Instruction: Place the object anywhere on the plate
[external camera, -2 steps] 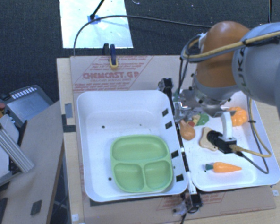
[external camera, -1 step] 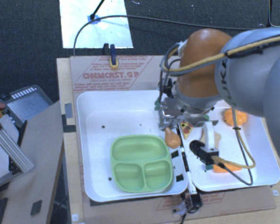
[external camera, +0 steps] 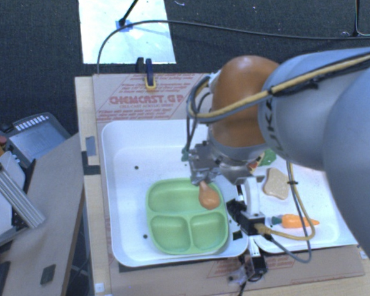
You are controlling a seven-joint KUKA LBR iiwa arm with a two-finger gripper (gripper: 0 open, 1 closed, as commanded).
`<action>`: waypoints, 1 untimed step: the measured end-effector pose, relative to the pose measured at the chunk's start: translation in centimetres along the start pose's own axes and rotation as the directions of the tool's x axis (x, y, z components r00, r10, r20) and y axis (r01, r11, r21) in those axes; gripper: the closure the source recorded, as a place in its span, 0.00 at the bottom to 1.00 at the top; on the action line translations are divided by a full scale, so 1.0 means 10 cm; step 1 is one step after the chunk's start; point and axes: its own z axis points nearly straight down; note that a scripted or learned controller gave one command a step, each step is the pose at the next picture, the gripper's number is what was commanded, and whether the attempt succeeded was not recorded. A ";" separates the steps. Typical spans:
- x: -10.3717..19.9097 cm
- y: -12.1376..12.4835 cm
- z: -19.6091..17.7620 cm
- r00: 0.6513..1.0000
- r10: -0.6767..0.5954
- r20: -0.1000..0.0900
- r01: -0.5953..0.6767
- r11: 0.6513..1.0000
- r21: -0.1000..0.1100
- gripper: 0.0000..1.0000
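Note:
A green divided plate (external camera: 177, 223) lies in the left white bin (external camera: 127, 179), toward its front. My gripper (external camera: 201, 179) hangs over the plate's right rear edge. An orange-brown drumstick-shaped object (external camera: 208, 196) sits just under the gripper's tip, over the plate's right rim; whether it is clamped or resting on the plate is not clear. The arm's orange band and grey body cover the area behind.
The right bin (external camera: 312, 180) holds a tan bread-slice shape (external camera: 276, 183), an orange carrot (external camera: 294, 220) and a bit of green (external camera: 268, 156) partly hidden by the arm. A cardboard sheet (external camera: 144, 96) lies behind the bins.

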 end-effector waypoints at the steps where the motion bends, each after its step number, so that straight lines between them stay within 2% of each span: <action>1: -0.03 0.01 -0.01 1.000 0.006 0.001 -0.006 1.000 -0.002 0.00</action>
